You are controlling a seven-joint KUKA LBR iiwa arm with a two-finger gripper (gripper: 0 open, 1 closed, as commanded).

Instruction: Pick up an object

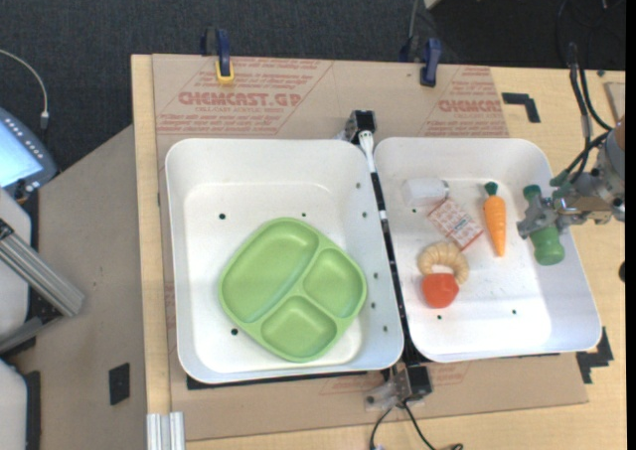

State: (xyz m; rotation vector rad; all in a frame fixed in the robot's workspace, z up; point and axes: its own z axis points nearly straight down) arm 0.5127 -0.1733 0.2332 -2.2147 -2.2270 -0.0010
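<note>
The right bin (517,331) holds several small items. An orange carrot (495,225) lies upright in the view. To its left lie a red-and-white packet (456,224) and a white packet (425,190). A beige ring-shaped pastry (443,258) touches a red tomato (440,290) just below it. Against the bin's right side is a green bottle-like object (550,245). My gripper (542,212) reaches in from the right and hangs right over the top of that green object. Its grey parts overlap the object, so contact is unclear.
A green divided plate (293,289) lies in the left bin (199,180). The rim between the two bins (383,239) runs down the middle. Two clamps (224,51) (429,61) hold the cardboard base at the far edge. Cables hang at the right.
</note>
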